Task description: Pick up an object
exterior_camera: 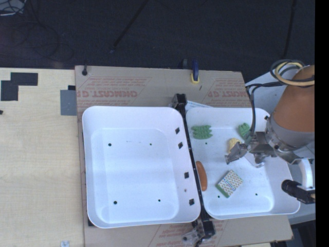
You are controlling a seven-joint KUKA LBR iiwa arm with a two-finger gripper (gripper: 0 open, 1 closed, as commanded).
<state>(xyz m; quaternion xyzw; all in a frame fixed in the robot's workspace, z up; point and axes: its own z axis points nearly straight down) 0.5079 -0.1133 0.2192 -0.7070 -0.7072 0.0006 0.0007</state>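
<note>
In the camera view the claw hung in the right bin beside a yellowish piece; whether it gripped I could not tell; it risked nudging the piece away, or snagging the green object nearby.

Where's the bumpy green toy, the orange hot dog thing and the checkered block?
Bumpy green plastic toy (201, 132), camera view, on its ridged middle.
Orange sausage-shaped toy (202, 176), camera view, on its middle.
Flat checkered block with a green edge (230, 182), camera view, on its patterned top face.

The arm hides part of the right bin and green object.
</note>
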